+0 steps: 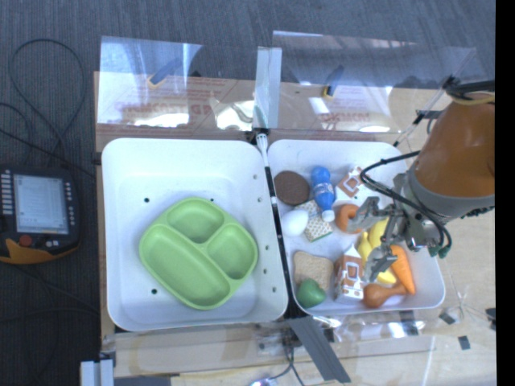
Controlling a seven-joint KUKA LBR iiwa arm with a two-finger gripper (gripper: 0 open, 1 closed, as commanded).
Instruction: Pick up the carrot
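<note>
Orange carrot (404, 270) lies just right of the claw (385, 257), so you're lined up beside it; whether the claw is spread, you cannot tell.

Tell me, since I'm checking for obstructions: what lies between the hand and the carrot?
Nothing shows between them in the camera view: the hand sits right beside the carrot, over the yellow toy.

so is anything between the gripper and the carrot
Nothing visible. The gripper hangs right beside the carrot in the right bin. Yellow pieces and a small carton crowd it on the camera's left.
</note>
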